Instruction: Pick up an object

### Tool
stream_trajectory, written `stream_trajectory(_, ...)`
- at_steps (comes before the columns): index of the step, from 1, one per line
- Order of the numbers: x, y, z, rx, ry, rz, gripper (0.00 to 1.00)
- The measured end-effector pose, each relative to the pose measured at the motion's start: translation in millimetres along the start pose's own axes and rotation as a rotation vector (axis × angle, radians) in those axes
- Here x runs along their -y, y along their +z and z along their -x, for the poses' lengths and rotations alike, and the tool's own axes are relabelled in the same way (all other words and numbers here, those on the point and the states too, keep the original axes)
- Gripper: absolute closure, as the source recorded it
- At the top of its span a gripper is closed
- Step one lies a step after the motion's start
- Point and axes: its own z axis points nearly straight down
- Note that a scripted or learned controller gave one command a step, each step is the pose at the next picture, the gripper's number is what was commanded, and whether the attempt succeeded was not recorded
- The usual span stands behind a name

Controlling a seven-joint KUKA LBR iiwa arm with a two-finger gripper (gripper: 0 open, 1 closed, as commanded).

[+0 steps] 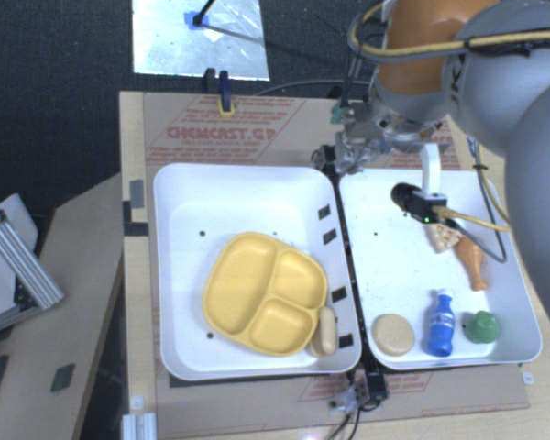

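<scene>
Bottle [440,322], tan disc [393,334] hug right bin [390,264] front rim; open floor behind

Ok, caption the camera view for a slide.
Gripper near the bins' far edge; yellow tray in left bin, blue bottle in right bin.

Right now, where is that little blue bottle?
In the camera view, the blue bottle is in the right bin, close to its near rim, between a round tan disc and a green object.
</scene>
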Motion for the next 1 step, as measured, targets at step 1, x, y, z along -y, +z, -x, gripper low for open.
stream_trajectory(1,-4.3,20.1,-52.0,-0.001,0.000,-0.002,1.00)
